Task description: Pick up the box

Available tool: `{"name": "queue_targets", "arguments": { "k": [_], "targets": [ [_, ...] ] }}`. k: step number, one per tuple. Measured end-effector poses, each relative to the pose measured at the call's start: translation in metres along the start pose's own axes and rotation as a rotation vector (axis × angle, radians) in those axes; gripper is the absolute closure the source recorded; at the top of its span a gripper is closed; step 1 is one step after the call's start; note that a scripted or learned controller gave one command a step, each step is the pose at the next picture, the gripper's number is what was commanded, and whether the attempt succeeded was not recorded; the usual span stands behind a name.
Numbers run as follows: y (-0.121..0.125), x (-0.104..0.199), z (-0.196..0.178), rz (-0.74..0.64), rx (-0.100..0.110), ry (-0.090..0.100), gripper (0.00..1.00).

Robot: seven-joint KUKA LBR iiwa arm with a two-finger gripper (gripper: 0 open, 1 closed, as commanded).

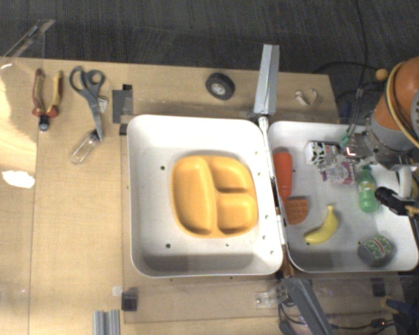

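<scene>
Two white bins side by side. Landmark is the orange carrot (283,173), which lies along the left wall of the right bin (405,262).

- Box (322,152): white with dark print, on the bin floor just right of the carrot's far end.
- Gripper (356,149): right of the carrot, just past the box. Grip state: can't tell from this angle, and can't tell if it's touching the box.
- Brown chunk (297,209): at the carrot's near end.
- Banana (322,227): right of the carrot, nearer the camera.
- Green bottle (366,191): well right of the carrot.
- Yellow divided tray (213,194): left of the carrot, in the left bin (150,187).
</scene>
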State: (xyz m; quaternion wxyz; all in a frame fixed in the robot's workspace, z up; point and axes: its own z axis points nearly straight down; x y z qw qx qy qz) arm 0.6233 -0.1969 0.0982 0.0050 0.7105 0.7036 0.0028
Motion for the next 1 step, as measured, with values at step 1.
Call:
{"name": "queue_targets", "arguments": {
  "k": [1],
  "targets": [
    [-0.0274,0.0332,-0.1106,-0.051,0.003,0.002,1.0]
  ]
}}
